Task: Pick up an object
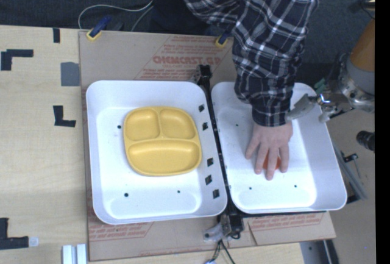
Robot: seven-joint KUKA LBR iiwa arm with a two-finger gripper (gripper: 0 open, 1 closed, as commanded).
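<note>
Two shallow white bins sat side by side on a brown cardboard sheet point(177, 52) with red print on it. The sheet lay on a pale wooden worktop point(36, 153) with black tape marks.

The left bin point(103, 98) was smooth plastic with rounded corners. In it lay a yellow plate point(162, 140). The plate was smooth and a bit shiny, with soft round corners. Raised walls split it into three parts: two small ones at the far side and one long one at the near side. It lay flat near the middle of the bin.

The right bin point(317, 189) looked the same, white and smooth. A person's hand point(270, 147) lay flat on its floor, palm down, with the tips pointing to the near edge. A small bit of red showed at those tips, but it was too small to tell what it was. The person wore a checked shirt sleeve point(274, 31) in black and white, soft cloth with a cuff at the wrist.

The robot's gripper point(317, 104) was at the far right edge of the right bin, grey and shiny metal. It was small and partly blurred, so I could not tell if it was open or closed, or if it held anything. It was well apart from the yellow plate.

A row of small black clips point(210, 147) ran between the two bins.
</note>
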